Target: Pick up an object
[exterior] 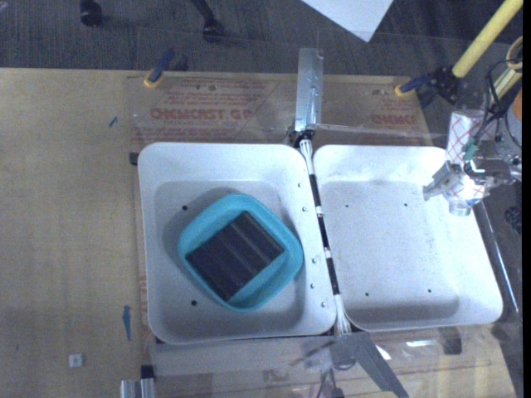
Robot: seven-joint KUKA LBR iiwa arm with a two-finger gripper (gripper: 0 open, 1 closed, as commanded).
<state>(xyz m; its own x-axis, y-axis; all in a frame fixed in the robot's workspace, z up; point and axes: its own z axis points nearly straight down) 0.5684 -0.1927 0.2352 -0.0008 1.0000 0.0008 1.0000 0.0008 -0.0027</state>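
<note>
Two white bins sat side by side on the surface [66, 222]. The left bin [166, 172] held a blue dish [195, 226], turned diamond-wise and lying slightly toward 7 o'clock of the bin's middle. A dark ribbed block [234, 254] lay flat inside the dish, touching its floor. The right bin [390, 247] showed a bare speckled floor. The hand [455, 187] sat at 3 o'clock of the view, over the right bin's rim near its 2 o'clock corner, well apart from the dish. Its parts were blurred there; cannot tell how wide it stood, and nothing was seen in it.
</note>
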